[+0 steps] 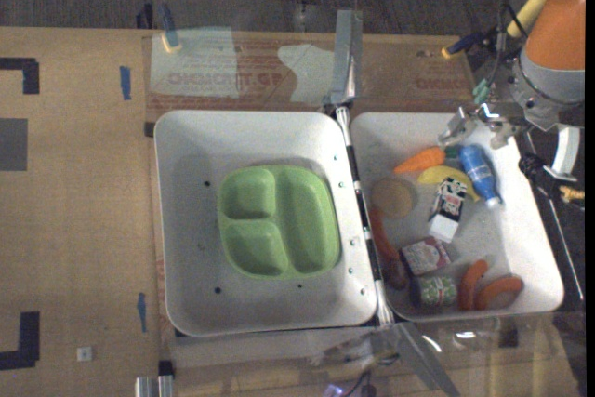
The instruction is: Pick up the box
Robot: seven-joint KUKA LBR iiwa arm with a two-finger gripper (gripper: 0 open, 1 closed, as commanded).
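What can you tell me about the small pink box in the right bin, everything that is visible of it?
The pink box is a small carton, cardboard by its look, with a pink and white printed face whose print is too small to read. It lies flat, turned a little askew, on the floor of the right bin, toward the near side. A green-labelled can sits close in front of it, maybe touching. The gripper is far from it, at the bin's far edge.

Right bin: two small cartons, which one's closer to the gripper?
The black-and-white carton, just beside the blue bottle under the gripper. The pink box lies farther down the right bin.
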